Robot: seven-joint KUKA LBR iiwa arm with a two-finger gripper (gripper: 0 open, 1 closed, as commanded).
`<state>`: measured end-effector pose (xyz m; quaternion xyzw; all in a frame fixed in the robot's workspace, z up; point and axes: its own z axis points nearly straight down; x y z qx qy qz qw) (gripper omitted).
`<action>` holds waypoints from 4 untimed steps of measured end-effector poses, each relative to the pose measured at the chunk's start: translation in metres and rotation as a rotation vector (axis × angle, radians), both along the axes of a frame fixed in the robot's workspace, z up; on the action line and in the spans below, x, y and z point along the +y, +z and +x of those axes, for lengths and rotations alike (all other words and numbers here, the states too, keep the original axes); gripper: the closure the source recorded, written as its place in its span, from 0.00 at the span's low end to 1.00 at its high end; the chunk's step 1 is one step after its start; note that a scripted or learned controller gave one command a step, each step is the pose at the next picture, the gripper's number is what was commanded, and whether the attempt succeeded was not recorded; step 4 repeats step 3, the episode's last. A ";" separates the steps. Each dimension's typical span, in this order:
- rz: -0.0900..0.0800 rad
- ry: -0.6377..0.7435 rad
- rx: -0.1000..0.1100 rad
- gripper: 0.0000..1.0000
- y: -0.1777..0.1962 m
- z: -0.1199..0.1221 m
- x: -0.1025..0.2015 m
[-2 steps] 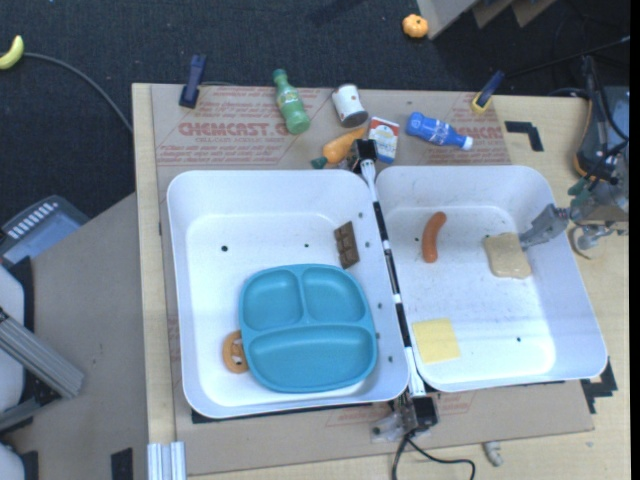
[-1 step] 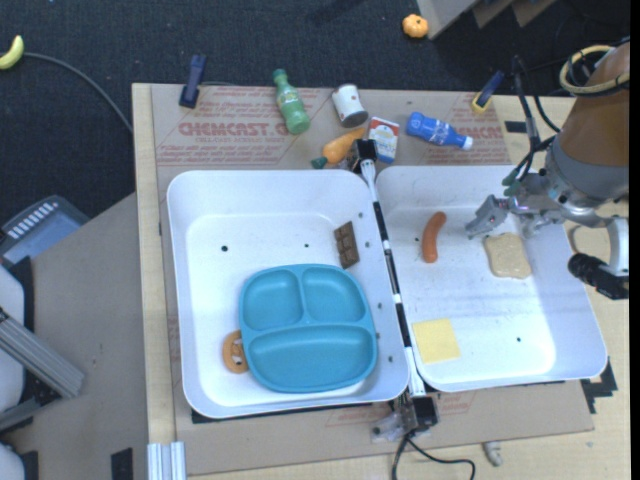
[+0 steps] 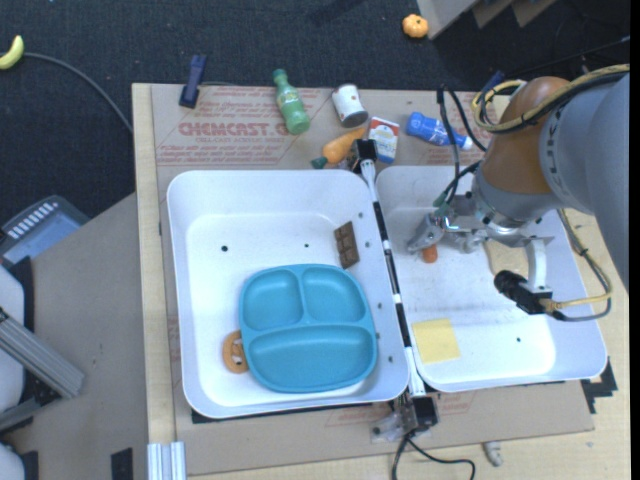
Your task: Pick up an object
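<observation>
Orange and small, a rounded object (image 3: 429,254) lay in your right white bin (image 3: 480,363), just below the claw (image 3: 432,233). You couldn't tell whether the claw was spread or closed.

We see a green bottle (image 3: 291,102), a small white can (image 3: 348,104) and a blue clip (image 3: 192,80) on the board behind the bins. A yellow banana (image 3: 10,52) lies far off on the dark floor.

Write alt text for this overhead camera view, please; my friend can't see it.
A grey robot arm reaches from the right into the right-hand white bin, its gripper just above a small orange piece near a yellow sponge. The left bin holds a blue divided plate.
</observation>
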<state>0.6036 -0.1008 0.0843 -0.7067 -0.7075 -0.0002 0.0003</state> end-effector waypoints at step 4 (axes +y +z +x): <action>0.000 0.001 -0.003 1.00 0.101 0.014 0.067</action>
